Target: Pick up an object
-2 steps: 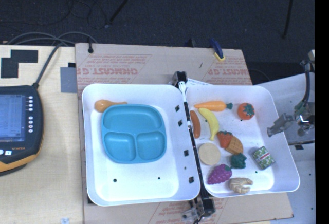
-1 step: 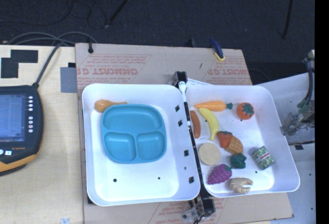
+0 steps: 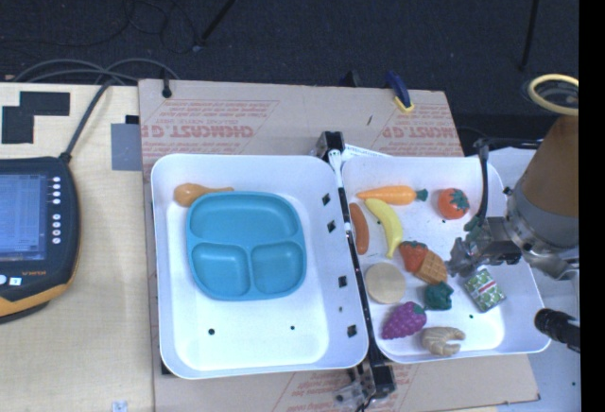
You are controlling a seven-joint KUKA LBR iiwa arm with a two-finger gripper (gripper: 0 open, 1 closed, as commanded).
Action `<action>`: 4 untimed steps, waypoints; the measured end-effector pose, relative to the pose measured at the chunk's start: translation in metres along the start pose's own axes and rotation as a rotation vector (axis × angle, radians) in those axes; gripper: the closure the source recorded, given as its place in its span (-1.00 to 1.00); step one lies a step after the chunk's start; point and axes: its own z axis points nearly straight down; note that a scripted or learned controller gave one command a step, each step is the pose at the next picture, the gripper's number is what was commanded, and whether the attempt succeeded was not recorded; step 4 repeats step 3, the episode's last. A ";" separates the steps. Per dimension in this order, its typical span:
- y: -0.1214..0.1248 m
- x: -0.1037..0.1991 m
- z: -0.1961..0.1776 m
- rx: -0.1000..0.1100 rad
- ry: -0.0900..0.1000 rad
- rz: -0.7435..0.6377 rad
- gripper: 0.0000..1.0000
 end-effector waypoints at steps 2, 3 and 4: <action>0.010 0.152 -0.041 -0.012 -0.004 -0.001 1.00; 0.001 0.148 -0.110 -0.013 -0.005 0.005 1.00; 0.001 0.148 -0.110 -0.013 -0.005 0.005 1.00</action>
